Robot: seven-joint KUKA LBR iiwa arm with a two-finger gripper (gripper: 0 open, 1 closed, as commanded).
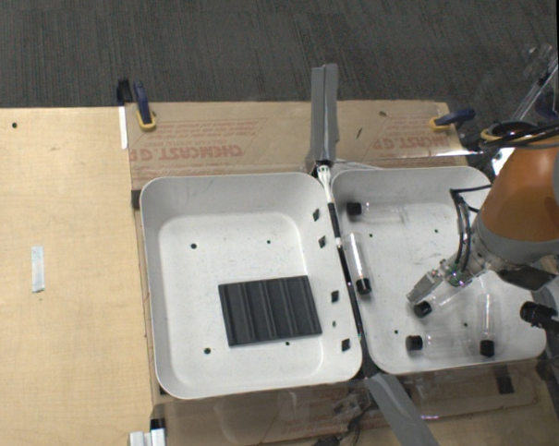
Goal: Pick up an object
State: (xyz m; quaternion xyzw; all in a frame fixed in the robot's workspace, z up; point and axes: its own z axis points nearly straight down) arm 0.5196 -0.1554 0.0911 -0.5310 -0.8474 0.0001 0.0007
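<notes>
Several clear tubes with black caps lie in the right bin (388, 178). One tube (353, 259) rests along the left wall, another (376, 209) sits near the back, one (487, 321) lies at the front right, and one (431, 341) lies at the front. My gripper (430, 290) hangs low over the middle of this bin, under the grey wrist and orange band (528, 197). A small black piece (420, 306) shows at its tip; I cannot tell whether it is a tube cap or part of the gripper.
The left bin (170, 268) holds a dark ribbed rectangular mat (269, 309). A grey divider post (325, 114) stands behind the seam between the bins. Clamps (141, 105) pin cardboard at the back. Cables (465, 228) hang off the wrist.
</notes>
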